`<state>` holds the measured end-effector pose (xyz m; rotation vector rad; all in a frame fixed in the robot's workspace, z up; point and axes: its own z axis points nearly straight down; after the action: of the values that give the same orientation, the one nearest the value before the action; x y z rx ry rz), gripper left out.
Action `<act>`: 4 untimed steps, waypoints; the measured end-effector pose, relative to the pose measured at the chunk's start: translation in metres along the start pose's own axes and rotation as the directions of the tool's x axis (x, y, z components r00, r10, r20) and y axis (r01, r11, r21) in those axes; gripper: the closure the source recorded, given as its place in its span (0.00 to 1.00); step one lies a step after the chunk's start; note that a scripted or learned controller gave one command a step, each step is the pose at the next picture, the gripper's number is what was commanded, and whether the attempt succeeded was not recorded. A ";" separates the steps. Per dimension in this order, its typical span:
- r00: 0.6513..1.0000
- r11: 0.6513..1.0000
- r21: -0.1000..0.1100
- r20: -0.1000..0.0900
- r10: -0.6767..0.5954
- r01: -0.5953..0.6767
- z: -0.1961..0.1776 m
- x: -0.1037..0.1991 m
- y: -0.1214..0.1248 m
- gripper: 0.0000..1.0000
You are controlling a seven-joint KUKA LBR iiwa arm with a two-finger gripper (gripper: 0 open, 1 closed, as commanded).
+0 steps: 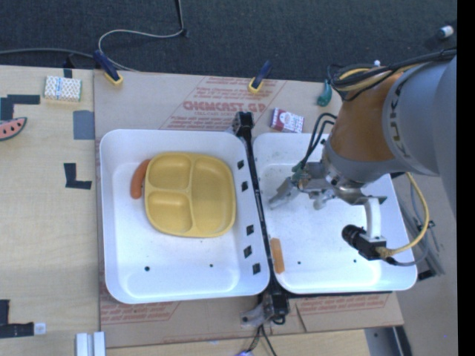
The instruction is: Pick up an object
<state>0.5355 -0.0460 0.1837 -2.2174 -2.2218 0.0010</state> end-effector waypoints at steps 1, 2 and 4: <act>1.000 1.000 0.000 0.002 0.002 -0.002 0.091 -0.054 0.009 0.00; 1.000 1.000 0.001 -0.001 0.001 -0.001 0.082 -0.053 0.009 1.00; 1.000 1.000 -0.003 0.001 0.001 -0.001 0.098 -0.050 0.051 0.00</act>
<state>0.5864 -0.0956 0.0858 -2.2198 -2.2228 -0.0014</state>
